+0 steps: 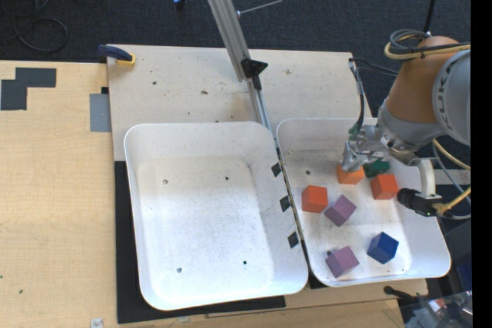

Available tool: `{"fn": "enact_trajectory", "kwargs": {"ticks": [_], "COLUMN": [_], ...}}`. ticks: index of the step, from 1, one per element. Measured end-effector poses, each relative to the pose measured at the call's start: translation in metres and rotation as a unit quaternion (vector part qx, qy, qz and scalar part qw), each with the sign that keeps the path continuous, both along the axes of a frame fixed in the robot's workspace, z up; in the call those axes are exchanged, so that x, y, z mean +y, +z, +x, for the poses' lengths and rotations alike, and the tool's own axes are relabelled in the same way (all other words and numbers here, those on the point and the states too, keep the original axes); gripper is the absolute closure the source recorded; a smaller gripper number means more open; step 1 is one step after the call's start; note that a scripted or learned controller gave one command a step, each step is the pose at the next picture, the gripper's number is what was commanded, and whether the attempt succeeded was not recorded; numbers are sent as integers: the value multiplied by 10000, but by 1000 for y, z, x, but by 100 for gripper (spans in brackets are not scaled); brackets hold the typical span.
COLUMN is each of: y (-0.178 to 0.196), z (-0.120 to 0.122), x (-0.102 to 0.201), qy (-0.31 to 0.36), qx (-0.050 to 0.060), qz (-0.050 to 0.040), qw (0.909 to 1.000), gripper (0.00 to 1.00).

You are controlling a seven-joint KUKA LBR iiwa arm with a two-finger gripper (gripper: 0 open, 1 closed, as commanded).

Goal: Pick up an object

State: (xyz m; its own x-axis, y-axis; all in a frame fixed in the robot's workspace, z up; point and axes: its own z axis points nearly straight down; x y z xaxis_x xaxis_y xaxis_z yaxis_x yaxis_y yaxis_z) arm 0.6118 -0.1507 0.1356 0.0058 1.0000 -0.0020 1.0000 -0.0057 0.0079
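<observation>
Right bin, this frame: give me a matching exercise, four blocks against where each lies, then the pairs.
Things:
1. blue block
2. green block
3. orange block at the end effector
4. lower purple block

Places:
A. at the near edge of the right bin, left of the blue block
B. under the end effector, by the green block
C. near the bin's near right corner
D. just right of the end effector, partly hidden by the arm

Pairs: 1-C, 2-D, 3-B, 4-A
</observation>
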Motion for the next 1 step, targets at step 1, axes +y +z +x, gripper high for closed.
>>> {"fn": "enact_trajectory", "kwargs": {"ticks": [1], "y": [56], "z": [10], "x": [-4], "qy": [31], "qx": [19], "qz": [5], "qw": [10000], "gripper": [100]}}
